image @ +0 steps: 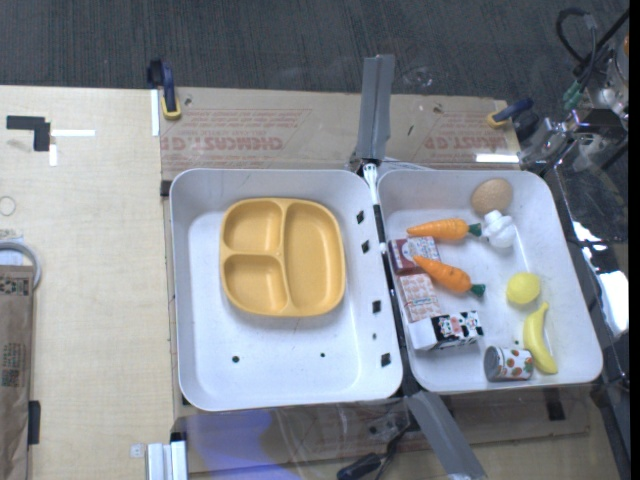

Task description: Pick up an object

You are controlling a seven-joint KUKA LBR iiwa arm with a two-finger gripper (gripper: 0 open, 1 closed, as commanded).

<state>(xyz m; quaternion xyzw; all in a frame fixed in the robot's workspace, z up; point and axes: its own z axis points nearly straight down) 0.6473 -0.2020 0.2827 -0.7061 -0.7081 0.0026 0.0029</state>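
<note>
A yellow three-compartment plastic plate (283, 256) is sitting in the left white bin (200, 368). Two orange toy carrots (440, 230), a yellow lemon (522, 288) and a yellow banana (540, 336) are lying in the right white bin (565, 228), banana near its front right corner.

I see two white bins (190, 298). The divided plate (283, 256) is yellow. Both carrots (438, 230) are orange with green tips, the lemon (523, 288) and banana (540, 338) yellow, the egg (491, 195) tan. The small carton (448, 329) has black-and-white cow patches, and the flat box (415, 290) is red and white.
</note>
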